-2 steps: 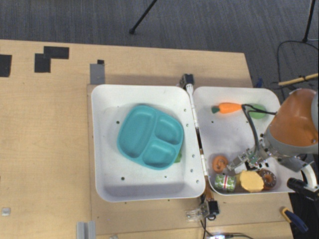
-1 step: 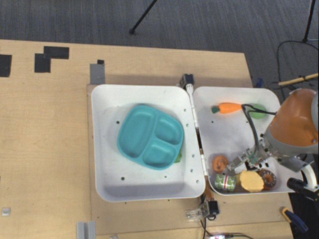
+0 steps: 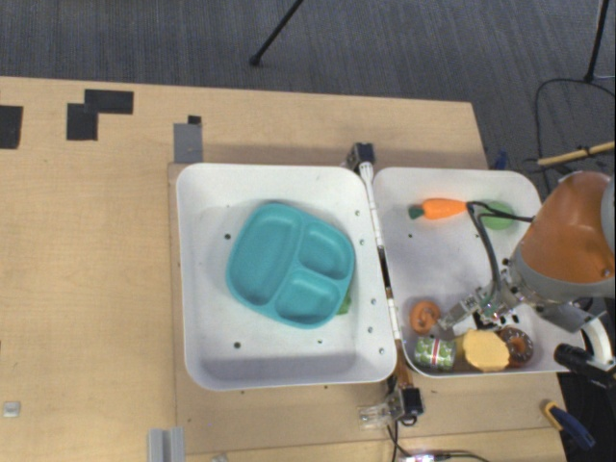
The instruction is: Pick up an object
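The right bin [image 3: 438, 263] holds an orange carrot [image 3: 445, 210] with a green leaf piece [image 3: 497, 221] at its far side. Along its near edge lie a small brown round item [image 3: 424, 314], a green and red can [image 3: 435, 353], a yellow lump [image 3: 486, 351] and a dark brown item [image 3: 519, 345]. My gripper [image 3: 464, 316] hangs low over the near part of this bin, just right of the brown round item and above the can and the yellow lump. Nothing is visibly held in it.
The left bin [image 3: 207, 354] holds a teal divided plate [image 3: 291, 264] lying tilted, with a bit of green under its near right edge. A metal divider [image 3: 375, 248] separates the bins. The arm's orange band [image 3: 577, 229] overhangs the right bin's right side.
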{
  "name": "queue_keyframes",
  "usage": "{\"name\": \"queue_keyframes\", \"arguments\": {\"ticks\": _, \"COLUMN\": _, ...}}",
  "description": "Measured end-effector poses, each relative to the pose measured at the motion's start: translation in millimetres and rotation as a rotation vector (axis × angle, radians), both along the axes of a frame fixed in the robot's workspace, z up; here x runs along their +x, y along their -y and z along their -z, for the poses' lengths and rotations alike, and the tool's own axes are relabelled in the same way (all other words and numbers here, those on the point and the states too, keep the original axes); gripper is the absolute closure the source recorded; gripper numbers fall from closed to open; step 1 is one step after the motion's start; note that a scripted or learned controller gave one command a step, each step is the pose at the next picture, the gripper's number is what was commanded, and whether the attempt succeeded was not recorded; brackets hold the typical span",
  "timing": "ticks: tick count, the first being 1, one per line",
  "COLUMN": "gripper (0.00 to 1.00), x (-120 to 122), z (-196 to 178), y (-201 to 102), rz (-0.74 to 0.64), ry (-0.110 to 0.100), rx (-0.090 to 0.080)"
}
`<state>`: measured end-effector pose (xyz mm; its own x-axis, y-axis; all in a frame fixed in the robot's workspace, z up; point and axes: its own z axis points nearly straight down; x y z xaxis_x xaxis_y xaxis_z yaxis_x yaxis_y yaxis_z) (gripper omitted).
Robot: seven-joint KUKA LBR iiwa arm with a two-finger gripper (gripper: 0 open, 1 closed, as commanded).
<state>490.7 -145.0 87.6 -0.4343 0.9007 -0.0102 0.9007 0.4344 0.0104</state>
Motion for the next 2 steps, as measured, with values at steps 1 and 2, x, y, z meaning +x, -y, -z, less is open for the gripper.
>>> {"name": "queue_keyframes", "arguments": {"ticks": 1, "gripper": 0.00, "x": 0.0, "z": 0.0, "y": 0.0, "rz": 0.000, "ry": 0.000, "rx": 0.000}}
{"name": "queue_keyframes", "arguments": {"ticks": 2, "gripper": 0.00, "x": 0.0, "z": 0.0, "y": 0.0, "rz": 0.000, "ry": 0.000, "rx": 0.000}}
